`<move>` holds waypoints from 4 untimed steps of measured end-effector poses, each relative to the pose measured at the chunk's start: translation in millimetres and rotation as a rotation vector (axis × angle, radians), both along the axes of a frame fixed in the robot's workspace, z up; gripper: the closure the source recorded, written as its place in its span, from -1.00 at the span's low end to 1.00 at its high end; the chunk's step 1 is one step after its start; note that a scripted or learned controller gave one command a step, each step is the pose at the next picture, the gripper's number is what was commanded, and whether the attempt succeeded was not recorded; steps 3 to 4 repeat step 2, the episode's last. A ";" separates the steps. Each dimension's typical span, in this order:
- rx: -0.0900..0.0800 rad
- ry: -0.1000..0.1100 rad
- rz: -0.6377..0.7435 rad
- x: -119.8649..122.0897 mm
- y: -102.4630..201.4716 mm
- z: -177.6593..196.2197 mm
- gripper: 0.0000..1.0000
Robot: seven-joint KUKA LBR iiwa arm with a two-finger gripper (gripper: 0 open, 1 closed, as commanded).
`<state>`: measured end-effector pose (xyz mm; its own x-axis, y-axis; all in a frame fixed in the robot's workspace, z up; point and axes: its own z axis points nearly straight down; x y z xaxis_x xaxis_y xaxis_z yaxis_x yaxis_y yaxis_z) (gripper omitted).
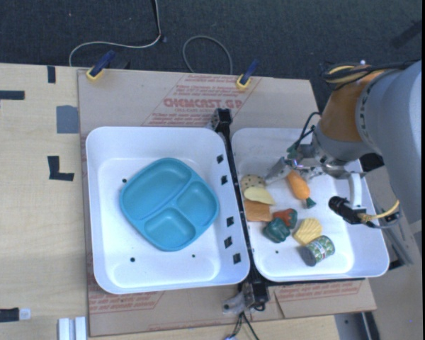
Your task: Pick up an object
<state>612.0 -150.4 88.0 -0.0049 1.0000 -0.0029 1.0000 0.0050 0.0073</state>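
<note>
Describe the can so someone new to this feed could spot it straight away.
Look in the right bin, the one crowded with toy food beside the bin holding the blue plate. Go to the pile's near-right end, below the yellow piece. The can lies there on its side: the one grey cylinder, with a green label.

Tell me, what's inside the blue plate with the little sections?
Nothing sits in the blue plate: all three sections show bare blue. It lies in the left bin. Whatever is under the plate is hidden.
</note>
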 end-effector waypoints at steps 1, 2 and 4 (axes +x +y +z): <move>-0.003 -0.001 -0.002 -1.0 -2.3 9.8 1.00; 0.007 0.003 0.004 -36.3 88.1 101.8 1.00; 0.007 0.003 0.004 -36.3 88.1 101.8 1.00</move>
